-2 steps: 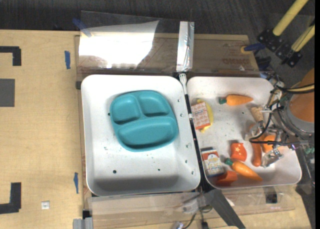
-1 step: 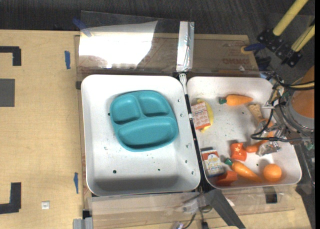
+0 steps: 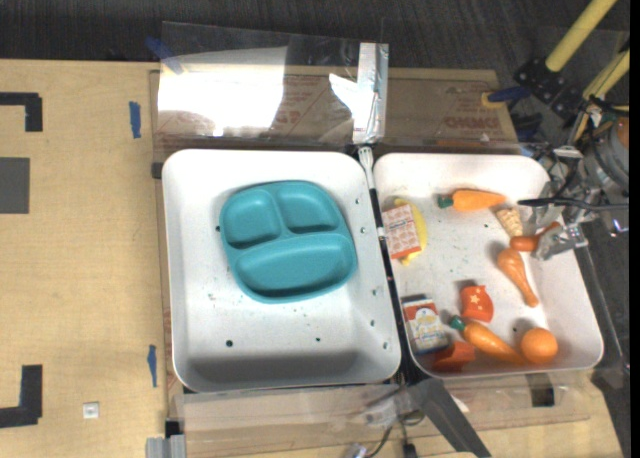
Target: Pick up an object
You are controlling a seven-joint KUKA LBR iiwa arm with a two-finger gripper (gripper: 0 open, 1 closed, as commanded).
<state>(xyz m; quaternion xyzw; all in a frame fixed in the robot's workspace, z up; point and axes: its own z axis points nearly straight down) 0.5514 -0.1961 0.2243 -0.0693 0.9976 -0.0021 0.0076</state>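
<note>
While the grey arm reaches in from 3 o'clock, a tan toy drumstick (image 3: 518,275) lies flat on the floor of the right-hand bin (image 3: 590,321), in its right half. Its long axis runs from 11 o'clock to 5 o'clock, and it seems to narrow toward the 5 o'clock end.

The gripper (image 3: 558,234) hangs near the drumstick's upper end, at about 2 o'clock from it, over the bin's right wall. At this slant, whether the gripper is open or closed cannot be told, and nothing is visibly held in it.

A small orange piece (image 3: 524,243) sits between the drumstick's top and the gripper, just beside both. A pale, speckled chunk (image 3: 508,218) lies at 12 o'clock from the drumstick.

Farther out in the same bin:
- A carrot (image 3: 478,200) lies crosswise at 11 o'clock, its green end pointing to 9 o'clock.
- A red toy (image 3: 477,301) rests at 8 o'clock.
- A second carrot (image 3: 487,339) and an orange ball (image 3: 539,345) sit near the front wall, at 6 o'clock.
- Two small printed cartons (image 3: 400,229) (image 3: 426,325) stand along the left wall.

In the left-hand bin (image 3: 200,346), well apart at 9 o'clock, sits a teal divided plate (image 3: 288,241).
</note>
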